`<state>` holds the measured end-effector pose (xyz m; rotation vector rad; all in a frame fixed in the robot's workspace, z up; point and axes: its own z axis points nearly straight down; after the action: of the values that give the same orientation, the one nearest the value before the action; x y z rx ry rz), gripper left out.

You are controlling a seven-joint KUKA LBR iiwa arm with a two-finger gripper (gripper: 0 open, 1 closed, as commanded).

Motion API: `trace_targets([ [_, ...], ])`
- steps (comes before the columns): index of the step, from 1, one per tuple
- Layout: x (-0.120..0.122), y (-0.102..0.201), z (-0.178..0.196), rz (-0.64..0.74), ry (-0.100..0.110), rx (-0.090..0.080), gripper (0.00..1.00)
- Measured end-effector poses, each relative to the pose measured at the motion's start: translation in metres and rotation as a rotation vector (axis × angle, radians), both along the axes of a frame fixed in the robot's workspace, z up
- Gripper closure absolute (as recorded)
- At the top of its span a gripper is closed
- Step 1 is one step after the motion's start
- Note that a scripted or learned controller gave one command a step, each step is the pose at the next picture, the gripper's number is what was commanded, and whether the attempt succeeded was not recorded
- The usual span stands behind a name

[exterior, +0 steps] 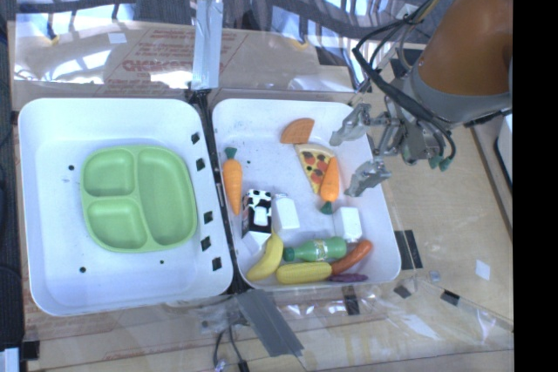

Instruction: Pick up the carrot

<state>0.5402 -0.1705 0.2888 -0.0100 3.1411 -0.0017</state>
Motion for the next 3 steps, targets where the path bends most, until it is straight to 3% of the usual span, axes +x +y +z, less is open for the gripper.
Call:
trace_targets([
  [1, 0.022, -0.032, -0.087, 0.157, 0.005, 0.003, 0.0],
  [2, 0.042, -0.036, -0.191, 0.201, 0.008, 0.005, 0.0],
  [3, 0.047, -0.035, -0.176, 0.21, -0.002, 0.001, 1.0],
])
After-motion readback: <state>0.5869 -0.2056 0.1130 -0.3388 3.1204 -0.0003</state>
